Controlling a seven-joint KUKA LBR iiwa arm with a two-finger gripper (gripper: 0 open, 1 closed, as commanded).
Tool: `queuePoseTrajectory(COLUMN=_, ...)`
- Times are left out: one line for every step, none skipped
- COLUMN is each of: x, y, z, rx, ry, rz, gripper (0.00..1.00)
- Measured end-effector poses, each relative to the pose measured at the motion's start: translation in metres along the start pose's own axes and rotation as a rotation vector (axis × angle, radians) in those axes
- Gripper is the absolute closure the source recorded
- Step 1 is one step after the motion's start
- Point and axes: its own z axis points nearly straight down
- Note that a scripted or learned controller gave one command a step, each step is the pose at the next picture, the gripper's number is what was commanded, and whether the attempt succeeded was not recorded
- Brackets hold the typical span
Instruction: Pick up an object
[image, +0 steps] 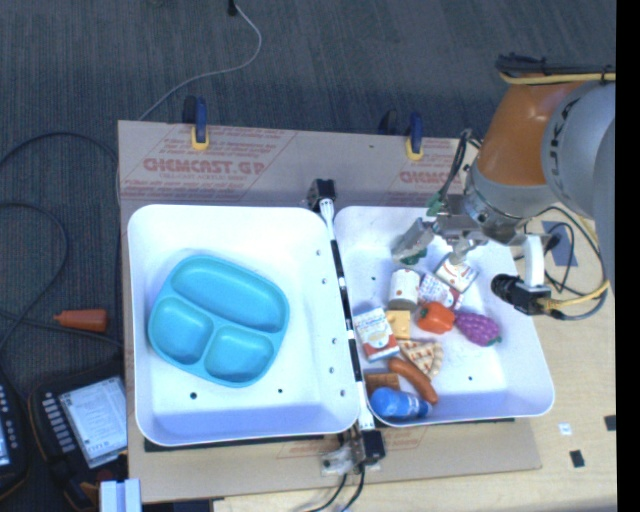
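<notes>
My gripper (436, 250) hangs over the back part of the right bin (520, 385). Its fingers (409, 241) are spread open and I see nothing held between them. Just in front of it lie a white and red carton (442, 289) and a small brown can (403, 286). Further forward are an orange pepper (435, 318), purple grapes (478, 327), a small white box (372, 331), a yellow cheese wedge (400, 323), a waffle slice (423, 354), a hot dog (411, 376) and a blue bottle (398, 404).
The left bin (160, 400) holds a blue divided plate (218, 318). A black clamp (322, 192) sits at the back of the rim between the bins. The arm's cables (545, 290) hang over the right bin's right side.
</notes>
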Motion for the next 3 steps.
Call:
queuePoseTrajectory(x=0.006, y=-0.007, z=0.097, rx=-0.005, ry=-0.002, rz=0.001, gripper=0.0)
queuePoseTrajectory(x=0.005, y=-0.006, z=0.087, rx=-0.009, ry=-0.004, rz=0.001, gripper=1.0)
queuePoseTrajectory(x=0.078, y=-0.044, z=0.012, rx=-0.001, ry=0.0, rz=-0.002, gripper=1.0)
